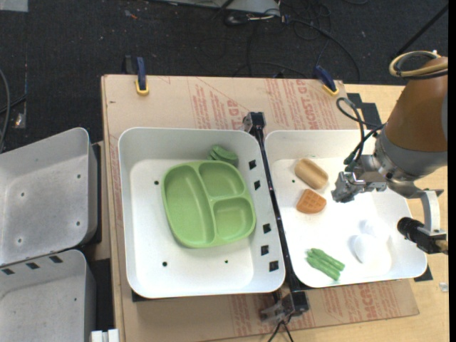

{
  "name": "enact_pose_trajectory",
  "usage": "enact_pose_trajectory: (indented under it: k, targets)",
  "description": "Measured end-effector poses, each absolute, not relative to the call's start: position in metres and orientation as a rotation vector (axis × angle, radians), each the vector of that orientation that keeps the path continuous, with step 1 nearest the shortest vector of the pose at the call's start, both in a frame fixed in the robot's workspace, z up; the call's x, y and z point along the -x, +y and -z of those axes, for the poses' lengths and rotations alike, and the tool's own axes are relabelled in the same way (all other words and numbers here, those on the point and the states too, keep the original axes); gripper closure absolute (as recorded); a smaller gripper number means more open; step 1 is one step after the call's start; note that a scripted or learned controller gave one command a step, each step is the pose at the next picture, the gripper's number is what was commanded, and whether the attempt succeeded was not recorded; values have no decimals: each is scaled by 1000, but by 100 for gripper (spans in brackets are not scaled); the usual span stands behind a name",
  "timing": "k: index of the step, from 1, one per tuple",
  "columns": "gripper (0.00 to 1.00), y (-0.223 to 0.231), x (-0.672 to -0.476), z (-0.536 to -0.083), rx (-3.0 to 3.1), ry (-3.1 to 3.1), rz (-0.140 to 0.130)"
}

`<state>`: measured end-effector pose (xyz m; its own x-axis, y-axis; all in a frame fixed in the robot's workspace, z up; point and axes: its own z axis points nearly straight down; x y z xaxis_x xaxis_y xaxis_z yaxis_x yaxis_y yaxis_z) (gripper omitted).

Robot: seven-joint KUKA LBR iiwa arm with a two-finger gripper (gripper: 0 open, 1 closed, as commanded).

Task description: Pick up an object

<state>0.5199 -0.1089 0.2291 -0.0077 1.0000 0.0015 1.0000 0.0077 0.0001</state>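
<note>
In the right bin (399,266) lie a tan bread roll (311,172), an orange waffle-like piece (311,202), a green bean bundle (325,262) and a white object (365,248). My gripper (345,189) hangs over the right bin, just right of the orange piece and the roll. I see nothing between its fingers.
The left bin (142,262) holds a green divided plate (209,204) and a small green item (224,153) at its back. A divider with black clips (267,205) runs between the bins. Grey trays (43,191) sit off the bench at left.
</note>
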Motion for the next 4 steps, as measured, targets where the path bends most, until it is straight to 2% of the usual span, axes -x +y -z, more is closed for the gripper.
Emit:
enact_pose_trajectory:
  k: [2,3,4]
  targets:
    - [100,5,-523,-215,2211,-2228,0]
    - [100,54,-531,-210,2212,-2230,2]
    - [100,99,-530,-222,2214,-2228,1]
